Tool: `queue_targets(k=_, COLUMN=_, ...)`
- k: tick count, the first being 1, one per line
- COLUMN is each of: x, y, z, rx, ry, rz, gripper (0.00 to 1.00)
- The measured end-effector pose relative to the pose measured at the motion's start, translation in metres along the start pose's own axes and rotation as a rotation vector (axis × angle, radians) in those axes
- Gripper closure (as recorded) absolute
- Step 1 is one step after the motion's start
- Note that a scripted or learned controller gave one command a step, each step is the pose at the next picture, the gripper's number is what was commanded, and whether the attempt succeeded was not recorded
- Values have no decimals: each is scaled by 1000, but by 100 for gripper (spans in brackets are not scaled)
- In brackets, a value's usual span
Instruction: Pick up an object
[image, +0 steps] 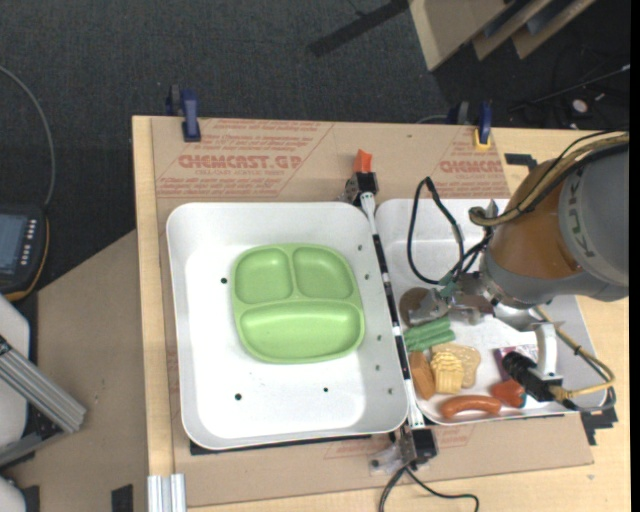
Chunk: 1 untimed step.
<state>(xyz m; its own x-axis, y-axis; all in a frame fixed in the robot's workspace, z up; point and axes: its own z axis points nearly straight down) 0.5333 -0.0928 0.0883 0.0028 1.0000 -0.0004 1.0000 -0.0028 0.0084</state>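
My gripper (438, 302) hangs low over the left part of the right bin (420, 225), under the grey arm with its orange band (530, 250). Just below the gripper lies a green pod-shaped toy (428, 333). A yellow corn piece (452, 367) sits below the pod, with an orange carrot (423, 378) beside it. Near the bin's front edge lie a reddish sausage (470, 406) and a small red piece (509, 394). I see nothing held in the gripper.
The left bin (200, 380) holds a green divided plate (296, 302). A ridge with screws (385, 290) separates the two bins. Black cables (440, 240) loop over the back of the right bin.
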Motion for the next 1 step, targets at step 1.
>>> queue_targets(k=1, x=-67, y=41, z=1, rx=-1, ry=-4, rz=0, gripper=0)
